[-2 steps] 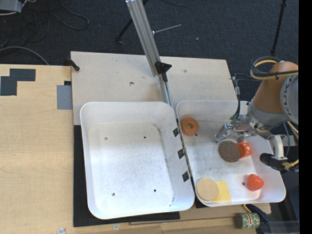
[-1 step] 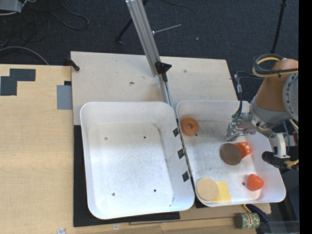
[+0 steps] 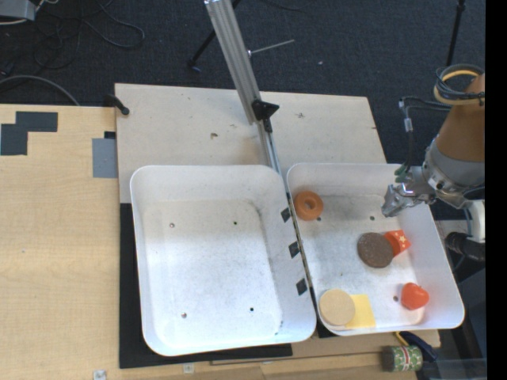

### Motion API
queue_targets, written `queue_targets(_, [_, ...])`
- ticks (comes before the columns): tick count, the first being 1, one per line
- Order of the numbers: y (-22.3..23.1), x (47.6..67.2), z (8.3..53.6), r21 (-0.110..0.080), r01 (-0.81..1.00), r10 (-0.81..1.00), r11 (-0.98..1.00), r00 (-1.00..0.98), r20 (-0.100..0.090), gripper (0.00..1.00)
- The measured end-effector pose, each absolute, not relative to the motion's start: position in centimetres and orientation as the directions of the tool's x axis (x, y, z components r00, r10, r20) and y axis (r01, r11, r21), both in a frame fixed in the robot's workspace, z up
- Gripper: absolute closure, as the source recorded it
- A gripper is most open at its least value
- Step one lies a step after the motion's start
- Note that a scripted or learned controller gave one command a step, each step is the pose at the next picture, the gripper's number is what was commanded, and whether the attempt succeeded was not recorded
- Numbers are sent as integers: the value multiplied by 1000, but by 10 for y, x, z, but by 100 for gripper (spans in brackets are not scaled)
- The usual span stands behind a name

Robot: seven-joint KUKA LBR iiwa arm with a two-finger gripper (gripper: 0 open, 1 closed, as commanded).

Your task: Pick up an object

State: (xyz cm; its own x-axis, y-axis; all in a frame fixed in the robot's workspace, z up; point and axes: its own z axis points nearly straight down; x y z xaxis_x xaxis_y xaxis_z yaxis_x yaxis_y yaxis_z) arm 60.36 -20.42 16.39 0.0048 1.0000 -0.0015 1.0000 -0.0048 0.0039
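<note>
Pale surface (image 3: pixel 198 125), two bins. Gripper (image 3: pixel 394 200) hovers by the right bin's (image 3: pixel 444 311) far edge; finger state unclear; brown disc (image 3: pixel 375 250) lies just nearward.

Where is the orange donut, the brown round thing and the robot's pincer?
orange donut (image 3: pixel 308 205), camera view, on its ring.
brown round thing (image 3: pixel 375 250), camera view, middle of its top.
pincer (image 3: pixel 394 206), camera view, at its tips.
</note>
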Motion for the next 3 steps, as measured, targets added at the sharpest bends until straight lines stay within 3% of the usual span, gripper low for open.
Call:
queue_targets(1, [-205,604,217,4,1000,1000,1,-1,-1,100])
queue_targets(3, [-85,609,211,-4,1000,1000,5,-5,3,100])
